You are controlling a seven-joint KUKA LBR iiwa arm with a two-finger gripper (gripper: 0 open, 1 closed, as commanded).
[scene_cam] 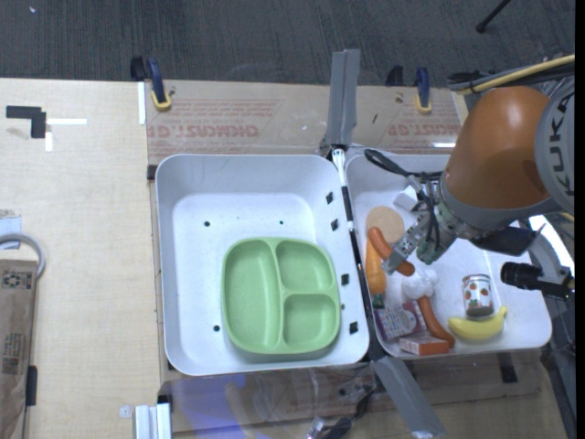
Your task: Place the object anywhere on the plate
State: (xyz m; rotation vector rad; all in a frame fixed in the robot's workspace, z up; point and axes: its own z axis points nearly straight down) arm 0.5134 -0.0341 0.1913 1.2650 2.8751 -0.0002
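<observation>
A green plate (pixel 279 294) with three compartments lies in the left bin (pixel 183 245). In the right bin (pixel 535 332) lie several toy foods: an orange carrot (pixel 377 242), a yellow-orange piece (pixel 374 277), a white item (pixel 419 285), a sausage (pixel 435 320), a banana (pixel 477 326) and a small jar (pixel 475 293). My gripper (pixel 402 256) hangs low over the left side of the right bin, right by the carrot and above the white item. The arm's orange band (pixel 498 149) and wrist cover the bin's upper right part.
A tan round piece (pixel 385 220) and a black-handled utensil (pixel 388 163) lie at the right bin's far end. A small packet (pixel 398 321) and a red box (pixel 422 346) sit near its front edge. A grey divider (pixel 344 108) runs between the bins. Clamps hold the board's back edge.
</observation>
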